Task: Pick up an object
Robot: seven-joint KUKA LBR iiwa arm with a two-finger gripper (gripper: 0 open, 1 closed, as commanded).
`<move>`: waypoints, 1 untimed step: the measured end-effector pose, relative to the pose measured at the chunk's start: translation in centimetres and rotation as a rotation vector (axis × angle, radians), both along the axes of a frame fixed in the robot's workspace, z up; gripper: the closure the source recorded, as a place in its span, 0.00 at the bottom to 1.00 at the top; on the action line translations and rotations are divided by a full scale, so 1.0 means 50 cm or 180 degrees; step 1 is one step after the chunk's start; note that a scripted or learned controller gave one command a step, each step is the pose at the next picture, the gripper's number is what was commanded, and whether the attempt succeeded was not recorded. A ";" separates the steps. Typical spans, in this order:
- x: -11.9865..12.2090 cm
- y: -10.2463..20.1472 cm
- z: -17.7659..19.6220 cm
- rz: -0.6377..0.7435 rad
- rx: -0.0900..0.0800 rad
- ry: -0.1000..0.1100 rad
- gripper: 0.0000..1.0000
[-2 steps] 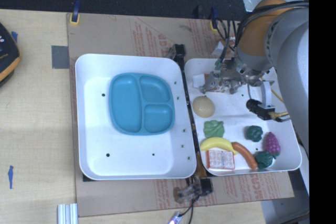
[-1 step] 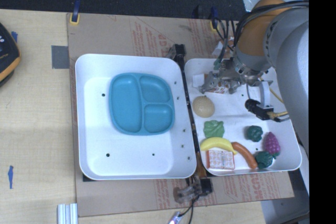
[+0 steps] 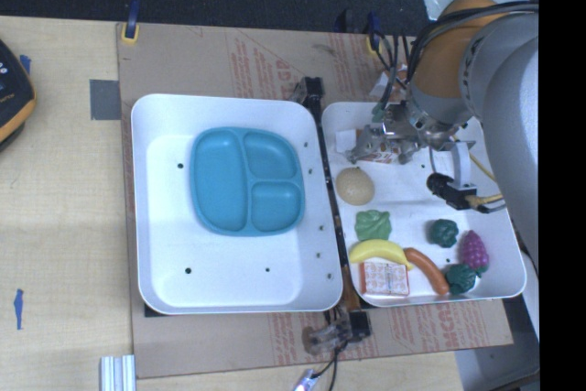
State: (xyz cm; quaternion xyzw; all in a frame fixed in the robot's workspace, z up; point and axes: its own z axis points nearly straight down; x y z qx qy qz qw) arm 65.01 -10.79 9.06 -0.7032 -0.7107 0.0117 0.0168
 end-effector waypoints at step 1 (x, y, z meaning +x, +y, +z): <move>0.002 -0.008 0.001 -0.0004 0.0010 -0.0007 0.00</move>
